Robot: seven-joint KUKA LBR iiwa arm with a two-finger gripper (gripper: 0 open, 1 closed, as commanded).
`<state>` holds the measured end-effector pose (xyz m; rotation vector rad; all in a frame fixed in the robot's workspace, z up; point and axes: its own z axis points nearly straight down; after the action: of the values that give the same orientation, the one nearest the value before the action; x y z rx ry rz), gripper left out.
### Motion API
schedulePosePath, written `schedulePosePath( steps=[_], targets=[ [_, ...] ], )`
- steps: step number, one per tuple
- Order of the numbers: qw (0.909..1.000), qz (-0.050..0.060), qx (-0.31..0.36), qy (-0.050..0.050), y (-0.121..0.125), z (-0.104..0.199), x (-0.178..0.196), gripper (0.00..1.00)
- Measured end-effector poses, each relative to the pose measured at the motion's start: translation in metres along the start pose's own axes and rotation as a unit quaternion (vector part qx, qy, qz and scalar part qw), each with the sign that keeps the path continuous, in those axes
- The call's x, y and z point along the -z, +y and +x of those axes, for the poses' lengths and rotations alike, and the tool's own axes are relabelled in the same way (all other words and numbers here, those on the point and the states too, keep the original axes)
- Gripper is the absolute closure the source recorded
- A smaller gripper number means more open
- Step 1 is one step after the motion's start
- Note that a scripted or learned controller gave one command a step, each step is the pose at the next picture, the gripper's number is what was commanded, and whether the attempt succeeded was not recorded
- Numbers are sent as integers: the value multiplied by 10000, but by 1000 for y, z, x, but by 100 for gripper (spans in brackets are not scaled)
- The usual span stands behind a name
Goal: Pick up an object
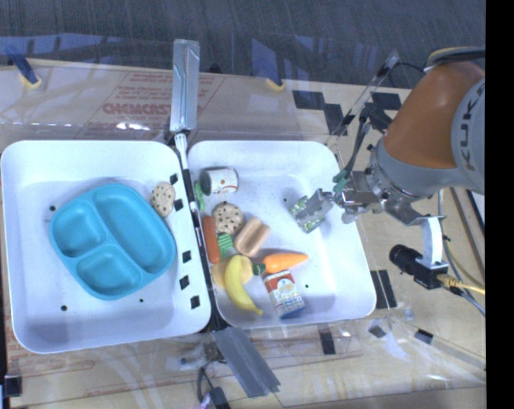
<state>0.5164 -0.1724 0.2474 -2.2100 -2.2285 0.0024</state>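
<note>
Left of the gripper — carrot, apart.

Both white bins are showing smooth glossy plastic; blue divided plate is appearing matt plastic; bench is looking wooden.

Arm: grey casing noted, broad orange band above wrist, dark letters "KU" partly seen on grey section at orange band's right. Wrist housing below orange band: rounded, grey. Gripper: small metallic silver fingers, dark mounting block behind, teal-green detail noted just right of fingers. Thin dark cables routed up from mounting block. Black cylindrical fitting on white bracket noted below wrist housing, yellow cable attached.
</note>
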Motion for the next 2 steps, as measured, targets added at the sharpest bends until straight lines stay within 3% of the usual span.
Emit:
schedulePosePath(
  steps=[1,2],
  targets=[
    [9985,-72,545,-18,35,34,-150,0],
    [9992,-50,407,-11,-13,31,-152,0]
  ],
)
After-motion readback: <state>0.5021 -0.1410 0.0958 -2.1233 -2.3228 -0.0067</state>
